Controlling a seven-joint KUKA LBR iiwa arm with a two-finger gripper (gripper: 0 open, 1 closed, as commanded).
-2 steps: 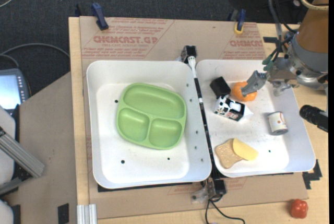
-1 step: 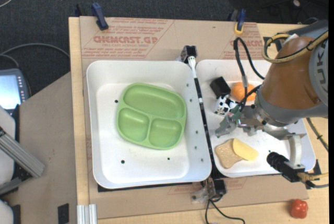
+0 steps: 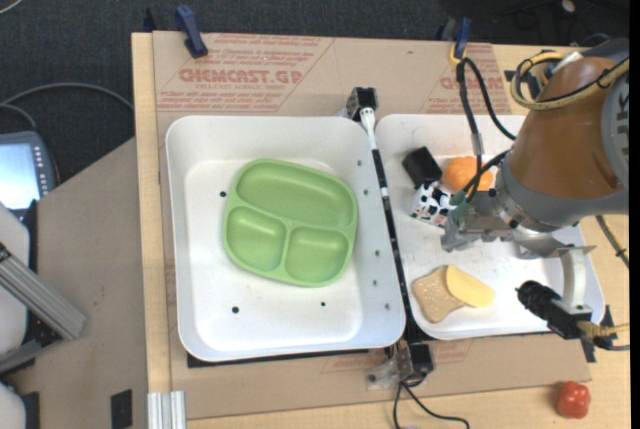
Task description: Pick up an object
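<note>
My gripper [image 3: 463, 225] hangs low over the middle of the right bin [image 3: 500, 322], with the grey and orange arm above it hiding much of that bin. Just left of the gripper lies a small black-and-white spotted toy [image 3: 430, 202]. An orange ball-like object [image 3: 460, 173] sits just behind the gripper, partly covered by the arm. A black block [image 3: 420, 162] lies further back left. Toward the front, a yellow cheese-like wedge [image 3: 468, 287] rests on a tan bread slice [image 3: 430, 297].
The left bin [image 3: 190, 247] holds a green divided plate [image 3: 291, 221]. A black bar [image 3: 383, 207] runs along the seam between the bins. A small red object [image 3: 572, 399] lies on the bench outside the right bin's front corner.
</note>
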